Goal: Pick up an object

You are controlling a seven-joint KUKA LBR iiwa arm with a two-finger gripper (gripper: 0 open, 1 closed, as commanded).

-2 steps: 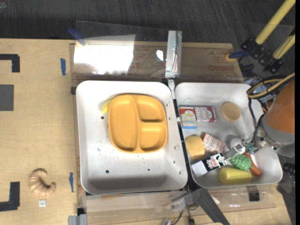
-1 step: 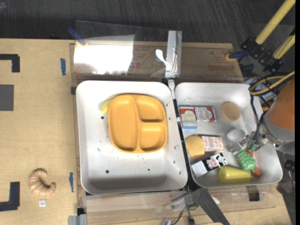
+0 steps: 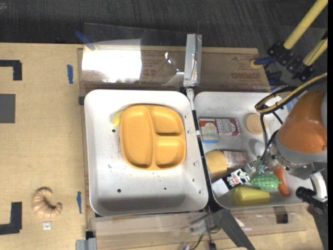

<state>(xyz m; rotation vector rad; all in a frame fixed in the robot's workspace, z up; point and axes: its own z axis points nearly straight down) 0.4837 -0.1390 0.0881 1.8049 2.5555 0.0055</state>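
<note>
Over the right bin point(image 3: 229, 100) you see the arm point(image 3: 307, 126) reaching in from the right, its orange band sitting above the bin's right half. Its gripper point(image 3: 261, 164) is low among the objects there, but the wrist hides it, so you cannot tell whether it has closed on anything.

Just beside the gripper lies a green bumpy toy point(image 3: 264, 182), with an orange carrot-like piece point(image 3: 282, 182) touching its right side. A yellow banana-shaped object point(image 3: 251, 195) rests in front of them near the bin's front wall. To the left you find a small black-and-white card point(image 3: 237, 178) and a yellow block point(image 3: 217, 162) near the divider. Further back lie a printed box point(image 3: 219, 128) and a tan round disc point(image 3: 254, 123).

Look at the left bin point(image 3: 99, 155) and you see a yellow divided tray point(image 3: 152, 135) with three compartments, lying near its middle.

On the bench point(image 3: 36, 139) well to the left of both bins, a curled tan object point(image 3: 46, 201) lies by itself.
</note>
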